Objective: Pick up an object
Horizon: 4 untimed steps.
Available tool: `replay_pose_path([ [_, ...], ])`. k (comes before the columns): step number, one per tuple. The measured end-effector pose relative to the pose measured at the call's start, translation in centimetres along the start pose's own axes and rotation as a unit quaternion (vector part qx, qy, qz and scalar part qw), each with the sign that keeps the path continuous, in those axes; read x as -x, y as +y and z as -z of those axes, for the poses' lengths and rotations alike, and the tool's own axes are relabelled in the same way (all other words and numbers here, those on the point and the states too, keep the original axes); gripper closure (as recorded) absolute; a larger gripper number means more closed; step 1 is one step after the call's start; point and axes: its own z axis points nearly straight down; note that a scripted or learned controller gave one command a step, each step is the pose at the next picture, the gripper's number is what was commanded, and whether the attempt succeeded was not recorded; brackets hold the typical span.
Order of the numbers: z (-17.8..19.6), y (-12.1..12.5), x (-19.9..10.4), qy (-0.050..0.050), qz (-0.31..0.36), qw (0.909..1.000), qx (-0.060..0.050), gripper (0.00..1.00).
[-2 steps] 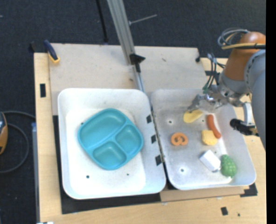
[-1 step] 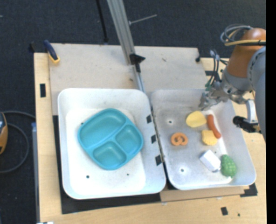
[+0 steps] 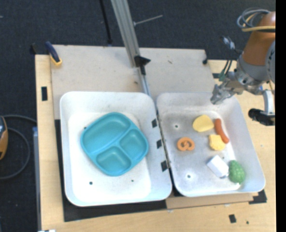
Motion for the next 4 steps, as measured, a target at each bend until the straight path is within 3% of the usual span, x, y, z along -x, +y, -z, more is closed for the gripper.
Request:
replay_pose_path([
  [1, 5.0, 0.3, -0.8, 0.0, 0.0, 1.0, 0.0, 1.0],
  [2, 6.9, 0.3, -0.7, 0.001, 0.001, 1.0, -0.002, 1.0],
  [4, 7.1, -3.0, -10.5, 0.001, 0.001, 1.0, -0.003, 1.0],
])
